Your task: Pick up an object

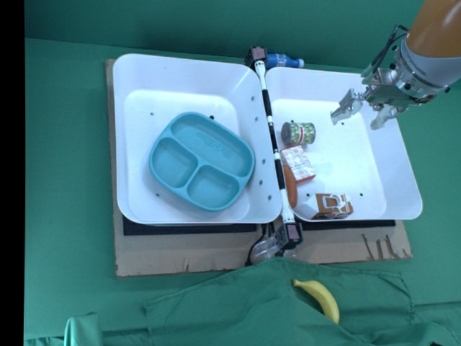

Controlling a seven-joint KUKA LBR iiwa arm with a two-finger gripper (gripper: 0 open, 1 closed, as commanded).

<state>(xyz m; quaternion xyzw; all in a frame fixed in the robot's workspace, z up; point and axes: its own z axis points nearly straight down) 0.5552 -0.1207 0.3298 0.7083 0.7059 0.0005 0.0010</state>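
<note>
My gripper (364,114) hangs above the far right part of the right bin (392,157), its two fingers spread apart with nothing between them. Below and to its left, a small green-labelled can (298,133) lies on its side near the bin's left wall. A red and white packet (297,165) lies in front of the can, on top of an orange sausage-shaped item (291,191). A small orange and brown carton (332,205) rests near the bin's front edge.
The left bin (137,85) holds a blue three-compartment plate (202,161). A blue bottle (282,60) lies behind the bins where they meet. A banana (319,298) rests on green cloth in front of the bench.
</note>
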